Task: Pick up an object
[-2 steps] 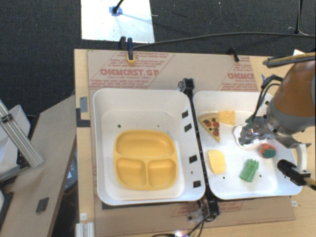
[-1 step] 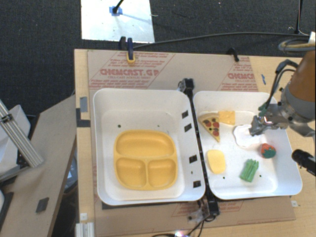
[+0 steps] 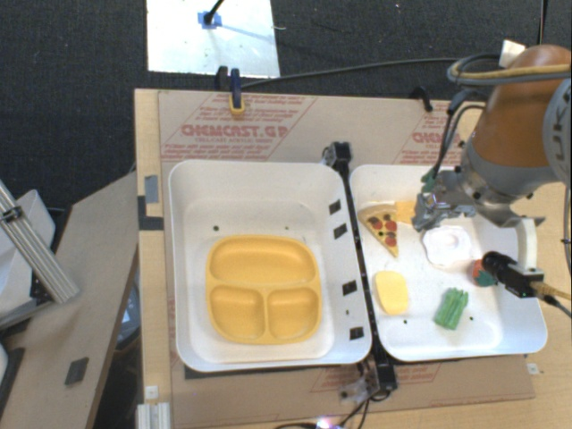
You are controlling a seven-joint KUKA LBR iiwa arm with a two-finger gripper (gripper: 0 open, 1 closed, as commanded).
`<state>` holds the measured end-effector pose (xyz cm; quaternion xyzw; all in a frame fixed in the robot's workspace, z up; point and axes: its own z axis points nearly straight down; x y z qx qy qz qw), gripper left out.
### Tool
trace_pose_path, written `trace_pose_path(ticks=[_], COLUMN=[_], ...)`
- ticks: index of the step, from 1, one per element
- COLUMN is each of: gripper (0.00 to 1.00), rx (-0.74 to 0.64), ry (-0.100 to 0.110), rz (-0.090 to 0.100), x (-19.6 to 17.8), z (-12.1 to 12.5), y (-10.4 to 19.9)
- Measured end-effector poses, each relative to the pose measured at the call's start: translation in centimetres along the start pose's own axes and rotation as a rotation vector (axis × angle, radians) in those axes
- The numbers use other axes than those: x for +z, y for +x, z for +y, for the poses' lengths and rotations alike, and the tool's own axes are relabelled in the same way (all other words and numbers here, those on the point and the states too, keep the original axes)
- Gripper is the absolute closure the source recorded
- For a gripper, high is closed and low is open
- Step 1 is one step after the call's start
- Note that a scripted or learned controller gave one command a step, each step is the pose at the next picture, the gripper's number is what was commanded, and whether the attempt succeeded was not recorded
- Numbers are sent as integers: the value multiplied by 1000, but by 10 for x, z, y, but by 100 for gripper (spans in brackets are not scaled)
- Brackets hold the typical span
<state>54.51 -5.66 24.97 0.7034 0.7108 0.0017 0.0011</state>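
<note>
Worktop (image 3: 268, 119) was brown board with red print, dark carpet beyond it, carrying two white bins: left bin (image 3: 192, 195) held a yellow divided tray (image 3: 264, 289), right bin (image 3: 518, 329) held the toys. Hand (image 3: 433, 206) sat low at the right bin's far side, can't tell if its grip was apart or together. Pizza slice (image 3: 382, 227) lay just left of it, white lid (image 3: 447, 245) just nearer, yellow piece (image 3: 391, 292) and green piece (image 3: 451, 308) further toward the near edge.
</note>
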Motion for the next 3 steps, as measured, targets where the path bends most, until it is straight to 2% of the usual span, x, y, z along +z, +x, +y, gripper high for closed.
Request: trace_pose_path(ticks=[2, 3], gripper=[100, 100], rx=[3, 2], ry=[1, -1], rz=[-1, 1], x=[25, 21], z=[57, 92], y=[90, 141])
